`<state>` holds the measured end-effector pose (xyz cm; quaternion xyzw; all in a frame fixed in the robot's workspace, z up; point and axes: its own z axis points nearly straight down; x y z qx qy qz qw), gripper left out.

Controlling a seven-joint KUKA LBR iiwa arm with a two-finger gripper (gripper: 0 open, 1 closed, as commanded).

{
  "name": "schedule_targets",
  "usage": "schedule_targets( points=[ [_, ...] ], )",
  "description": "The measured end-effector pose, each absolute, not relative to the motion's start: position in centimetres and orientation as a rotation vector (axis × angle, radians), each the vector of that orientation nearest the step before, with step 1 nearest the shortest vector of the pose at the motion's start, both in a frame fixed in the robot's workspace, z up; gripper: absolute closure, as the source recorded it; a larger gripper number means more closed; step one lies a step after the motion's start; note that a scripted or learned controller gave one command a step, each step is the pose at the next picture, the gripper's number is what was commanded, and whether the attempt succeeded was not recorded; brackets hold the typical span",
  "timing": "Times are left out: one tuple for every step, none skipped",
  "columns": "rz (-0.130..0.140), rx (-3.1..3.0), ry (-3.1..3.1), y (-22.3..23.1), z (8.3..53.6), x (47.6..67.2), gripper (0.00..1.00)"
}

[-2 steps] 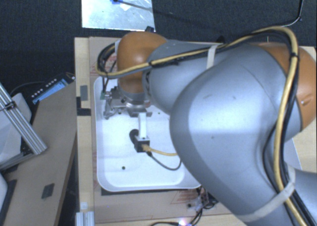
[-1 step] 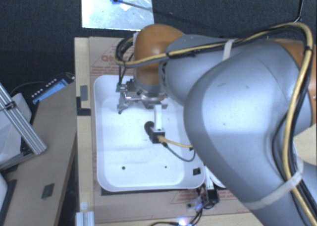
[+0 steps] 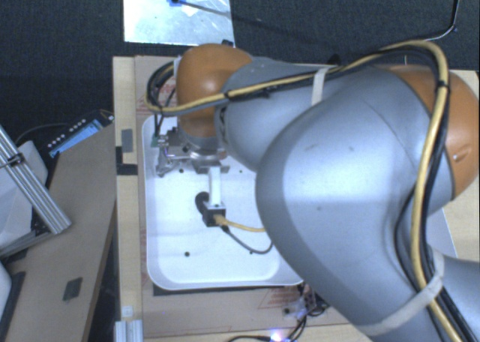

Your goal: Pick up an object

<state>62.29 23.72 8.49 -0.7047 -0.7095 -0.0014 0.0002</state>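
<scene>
Object to pick up: hard to locate; maybe hidden under the gripper (image 3: 174, 159), in the upper left part of the white bin (image 3: 202, 282), in the left half of the frame.

Starting at the left: risk of scraping the left wall (image 3: 151, 220) of the bin, with the gripper so near to it at the upper left corner; a small slip leftward or downward is enough for a knock against wall or floor. Next, risk of closing on nothing, with bare white floor around the gripper and a dark speck (image 3: 187, 253) lower in the bin, too small to judge as thing or hole. Further right, trouble from the big grey arm (image 3: 337, 183) itself: covering the right part of the bench, so no good checking of a grasp from this camera.

Gripper: low over the bin floor, near the left wall; cannot tell whether open or closed, nor whether holding or touching anything.
</scene>
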Motion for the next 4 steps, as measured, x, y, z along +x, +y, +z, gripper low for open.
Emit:
schedule_targets(
  points=[
    [-0.002, -2.228, -2.219, 16.8, 8.5, 65.2, 0.0],
    [0.006, -2.209, -2.225, 20.9, 8.4, 56.5, 0.0],
    [-0.002, -2.217, -2.225, 20.6, 9.5, 57.0, 1.0],
    [-0.019, -2.216, -2.231, 23.4, 20.8, 57.0, 1.0]
  ],
)
